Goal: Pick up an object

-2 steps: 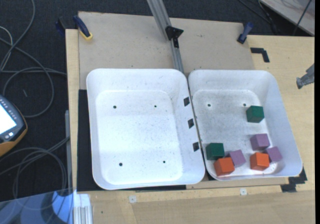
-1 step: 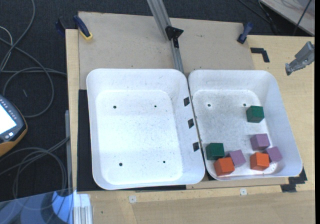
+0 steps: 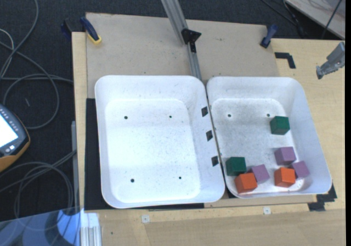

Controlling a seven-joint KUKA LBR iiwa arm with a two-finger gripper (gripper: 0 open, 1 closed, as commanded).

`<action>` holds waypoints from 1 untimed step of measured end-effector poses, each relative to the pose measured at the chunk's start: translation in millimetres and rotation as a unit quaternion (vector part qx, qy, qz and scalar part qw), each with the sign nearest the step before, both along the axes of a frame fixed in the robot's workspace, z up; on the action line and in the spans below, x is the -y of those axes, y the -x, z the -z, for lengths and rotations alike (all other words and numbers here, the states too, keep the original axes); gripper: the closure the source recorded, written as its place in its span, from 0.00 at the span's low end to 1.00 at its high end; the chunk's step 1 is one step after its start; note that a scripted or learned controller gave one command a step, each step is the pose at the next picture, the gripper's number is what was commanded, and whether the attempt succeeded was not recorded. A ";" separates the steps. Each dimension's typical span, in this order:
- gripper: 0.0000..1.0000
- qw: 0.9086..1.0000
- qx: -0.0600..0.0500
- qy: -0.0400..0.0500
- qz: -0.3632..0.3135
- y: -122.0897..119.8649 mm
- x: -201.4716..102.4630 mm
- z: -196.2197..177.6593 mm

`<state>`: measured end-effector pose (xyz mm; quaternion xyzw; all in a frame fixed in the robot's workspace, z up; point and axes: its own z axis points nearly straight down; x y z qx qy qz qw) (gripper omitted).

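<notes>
On the bench, we saw the left bin [image 3: 148, 146] beside the right bin [image 3: 307, 129], which held seven blocks. The gripper [image 3: 330, 65] hung at the right edge, well apart from them; we could not tell its state. We judged the lone green block [image 3: 279, 125] the best pick, standing clear of the crowded orange block [image 3: 246, 182] and its neighbours.

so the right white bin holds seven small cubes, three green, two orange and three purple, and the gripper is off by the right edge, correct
Not quite: the right white bin holds two green cubes, not three. One green cube sits alone near the far side; the other green cube sits by the bin's left wall. That makes seven with two orange and three purple. The camera view shows it. The gripper is indeed by the right edge.
</notes>
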<state>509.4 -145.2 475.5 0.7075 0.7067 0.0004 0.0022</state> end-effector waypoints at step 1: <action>0.00 1.000 0.004 -0.001 -0.004 -16.1 -44.4 -79.7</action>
